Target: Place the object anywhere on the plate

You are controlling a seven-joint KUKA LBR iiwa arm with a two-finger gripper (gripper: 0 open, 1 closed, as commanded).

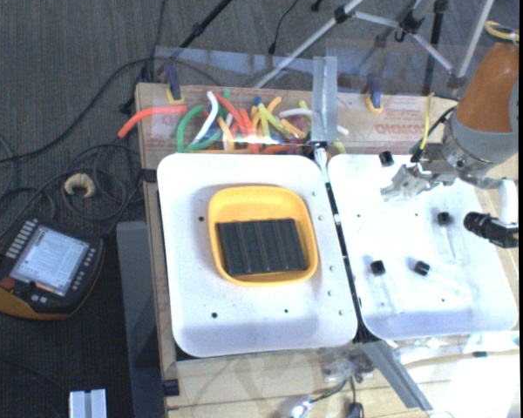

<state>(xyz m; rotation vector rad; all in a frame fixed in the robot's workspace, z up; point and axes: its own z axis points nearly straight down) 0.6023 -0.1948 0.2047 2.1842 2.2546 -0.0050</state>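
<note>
A yellow plate (261,205) with a dark ribbed centre lies in the left bin (192,320). Several small clear vials with black caps lie in the right bin (488,312): one at the front left (379,273), one beside it (421,268), one further back (443,220). Another black cap (386,158) sits near the bin's back left corner. My gripper (404,181) hangs over the back of the right bin, below the orange-banded wrist (488,90). It is right of the plate and behind the vials.
A bundle of coloured tubes (235,122) lies along the back wall behind the left bin. A black part (484,225) juts in at the right bin's right side. A handheld control pendant (44,264) rests on the floor to the left.
</note>
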